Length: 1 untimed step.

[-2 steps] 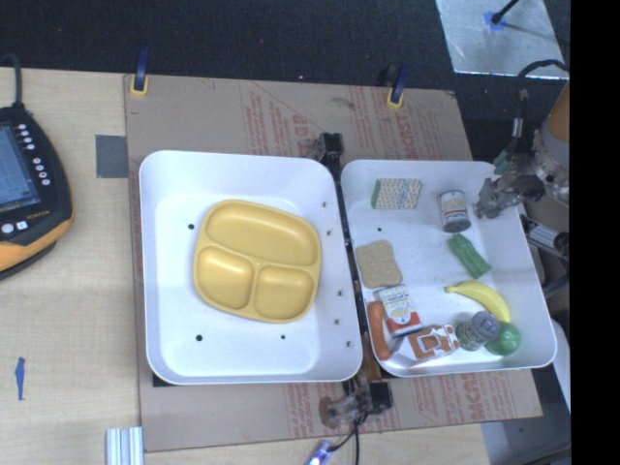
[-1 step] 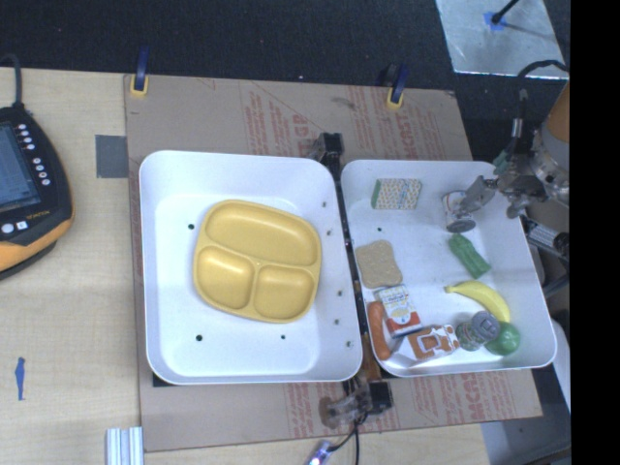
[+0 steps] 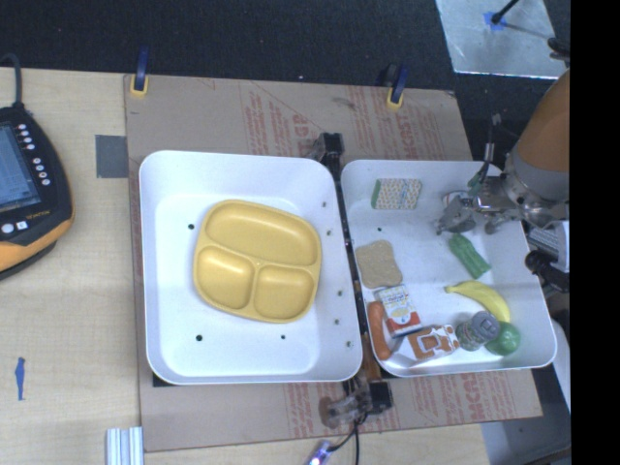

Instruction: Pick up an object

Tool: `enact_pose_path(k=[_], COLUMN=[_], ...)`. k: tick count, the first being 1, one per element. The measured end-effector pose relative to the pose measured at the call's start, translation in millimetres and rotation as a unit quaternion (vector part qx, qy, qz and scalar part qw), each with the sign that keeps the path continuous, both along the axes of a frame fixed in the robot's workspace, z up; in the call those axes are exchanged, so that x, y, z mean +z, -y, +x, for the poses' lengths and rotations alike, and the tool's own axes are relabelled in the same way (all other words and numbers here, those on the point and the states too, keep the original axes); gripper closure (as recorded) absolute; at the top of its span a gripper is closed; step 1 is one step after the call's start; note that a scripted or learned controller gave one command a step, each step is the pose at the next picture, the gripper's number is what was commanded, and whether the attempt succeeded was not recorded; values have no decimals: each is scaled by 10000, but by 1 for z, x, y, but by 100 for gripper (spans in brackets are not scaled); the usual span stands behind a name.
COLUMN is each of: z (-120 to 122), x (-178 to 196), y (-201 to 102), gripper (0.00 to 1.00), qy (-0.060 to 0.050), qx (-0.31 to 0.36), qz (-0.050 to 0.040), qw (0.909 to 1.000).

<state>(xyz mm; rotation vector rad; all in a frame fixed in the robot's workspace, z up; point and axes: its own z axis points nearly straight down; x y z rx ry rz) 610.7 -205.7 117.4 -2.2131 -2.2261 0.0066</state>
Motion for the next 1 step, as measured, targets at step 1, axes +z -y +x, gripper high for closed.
enact_pose_path(k=[1], z=[-20], x=[-7], y=[0], gripper=[0], qy=[-3], qx=[0], qz=[1], qw=[10000])
